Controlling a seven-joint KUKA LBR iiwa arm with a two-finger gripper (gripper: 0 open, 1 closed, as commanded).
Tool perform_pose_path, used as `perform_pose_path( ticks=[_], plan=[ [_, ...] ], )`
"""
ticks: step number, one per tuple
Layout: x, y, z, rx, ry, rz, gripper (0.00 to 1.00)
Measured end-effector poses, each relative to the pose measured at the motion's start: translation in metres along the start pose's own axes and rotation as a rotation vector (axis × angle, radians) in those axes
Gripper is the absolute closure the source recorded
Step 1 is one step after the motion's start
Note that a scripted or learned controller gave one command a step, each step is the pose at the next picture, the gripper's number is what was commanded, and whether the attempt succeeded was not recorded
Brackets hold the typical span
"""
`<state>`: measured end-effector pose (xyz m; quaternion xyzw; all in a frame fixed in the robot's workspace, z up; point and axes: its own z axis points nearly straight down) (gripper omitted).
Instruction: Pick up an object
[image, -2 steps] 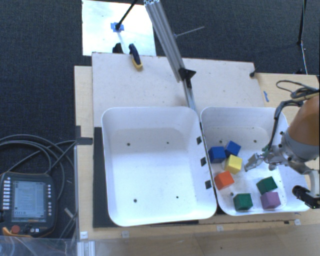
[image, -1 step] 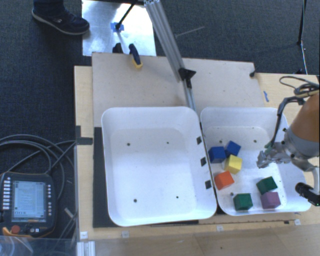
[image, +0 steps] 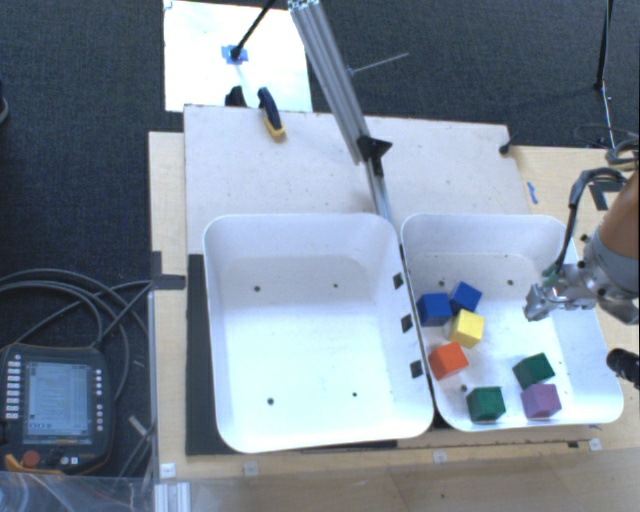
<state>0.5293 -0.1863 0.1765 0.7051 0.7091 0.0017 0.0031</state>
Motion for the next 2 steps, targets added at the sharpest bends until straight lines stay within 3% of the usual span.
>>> perform_pose_path(
  ticks=[1, 2],
  plan=[
    [-0.007, 0.0, -0.063, -0.002, -0.002, 0.001, 1.0],
    [-0.008, 0.001, -0.076, 0.003, 0.0, 0.001, 1.0]
  ],
)
